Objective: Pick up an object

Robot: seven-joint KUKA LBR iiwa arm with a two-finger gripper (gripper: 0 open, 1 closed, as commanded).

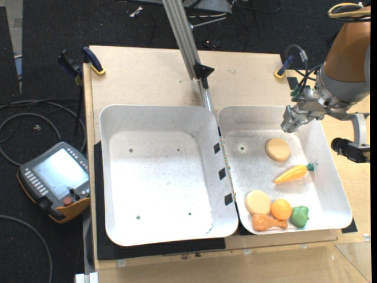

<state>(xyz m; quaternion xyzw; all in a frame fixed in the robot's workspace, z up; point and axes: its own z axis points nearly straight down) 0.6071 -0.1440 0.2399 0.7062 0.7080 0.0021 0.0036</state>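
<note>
The right bin (235, 119) holds several toy foods: a tan round bun (277, 150), an orange carrot (291, 173) with a green top, a pale yellow round piece (257, 202), an orange ball (281, 209), a green pepper (300, 216) and an orange-brown piece (266, 221). My gripper (291, 122) hangs over the bin's back right part, just above and behind the bun, apart from it. Nothing shows between its fingers.
The left bin (118, 158) stands beside the right one, sharing a raised middle wall (222, 164). A slanted metal pole (182, 31) crosses the back of the bench. Clamps sit at the bench's back corners (94, 61). A teach pendant (56, 181) lies on the floor at left.
</note>
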